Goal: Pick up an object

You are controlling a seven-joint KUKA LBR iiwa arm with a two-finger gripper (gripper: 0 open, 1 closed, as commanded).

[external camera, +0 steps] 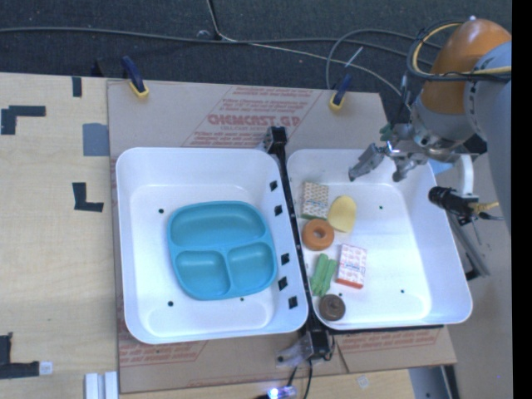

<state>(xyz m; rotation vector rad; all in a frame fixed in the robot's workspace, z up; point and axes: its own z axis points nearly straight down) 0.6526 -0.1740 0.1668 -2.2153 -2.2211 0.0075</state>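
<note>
Two bins (133, 223), blue tray (221, 248), toy foods (332, 239)

Two shallow white bins sit side by side: the right bin (416, 248), nearest the gripper (383, 164), and the left bin (137, 223), farther from it. The farther bin holds one blue divided tray (221, 248) with three compartments. The nearer bin holds six small items, all below and to the left of the gripper: one patterned cracker-like square (314, 199), one pale yellow lemon-like piece (342, 213), one orange-brown donut (317, 234), one green vegetable piece (322, 273), one red-and-white packet (352, 266) and one dark brown round cookie (332, 307). Two blue-and-yellow clamps (133, 76) grip the cardboard's far edge.
</note>
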